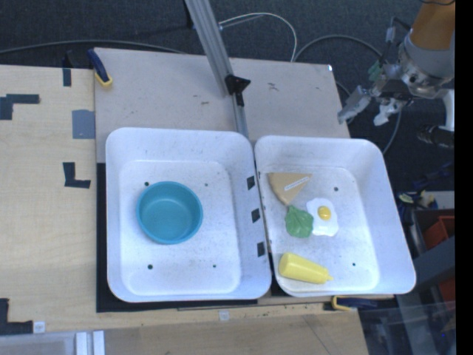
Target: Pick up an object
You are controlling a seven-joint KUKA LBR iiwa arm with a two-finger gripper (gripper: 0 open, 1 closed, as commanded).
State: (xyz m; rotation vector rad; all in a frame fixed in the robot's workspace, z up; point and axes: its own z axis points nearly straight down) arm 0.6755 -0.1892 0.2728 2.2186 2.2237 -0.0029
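Across the pale wooden counter [170,87] sit two shallow white plastic bins side by side, their floors speckled with small dark marks. Left white bin [126,272] holds a round, smooth teal plastic bowl [170,211], upright near its middle. Right white bin [384,198] holds four toy foods: a tan wedge of cheese with a flat pale face [287,186] toward the back, a bumpy green leafy piece [298,222] just below it, a glossy fried egg with a white rim and yellow yolk [324,217] touching the green piece's right side, and a smooth yellow tapered piece like a corn cob [302,269] lying near the front wall. Up at the right, the grey arm with its orange band carries the gripper [368,108] above the counter's back corner, outside both bins. Its grey fingers [353,106] appear spread apart, pinching nothing and touching none of the objects.
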